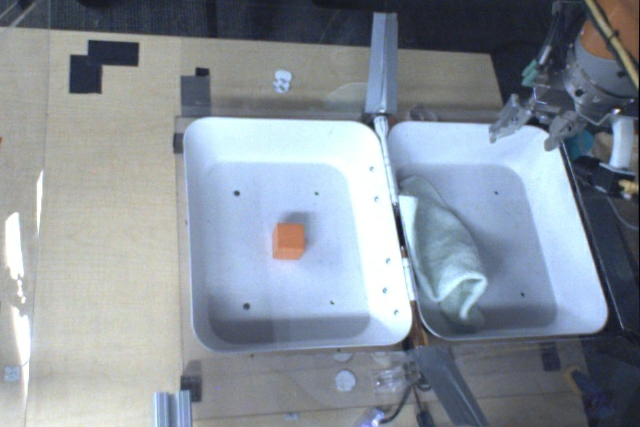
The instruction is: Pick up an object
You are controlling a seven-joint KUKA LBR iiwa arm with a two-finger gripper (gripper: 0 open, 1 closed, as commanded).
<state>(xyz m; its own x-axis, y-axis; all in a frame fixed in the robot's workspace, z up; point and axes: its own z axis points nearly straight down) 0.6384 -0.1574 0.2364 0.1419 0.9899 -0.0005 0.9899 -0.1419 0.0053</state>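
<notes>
A small orange block [289, 241] lies near the middle of the left bin [200, 215]. A rolled pale green-white cloth [446, 246] lies along the left side of the right bin [560, 245]. My gripper [530, 127] hangs over the far right corner of the right bin, well away from both objects. Its two fingers are spread apart and hold nothing.
A grey metal divider post [381, 65] stands between the bins at the back. Black tape marks [100, 62] lie on the wooden bench at the left. Cables and the arm's wrist [600, 55] crowd the upper right corner.
</notes>
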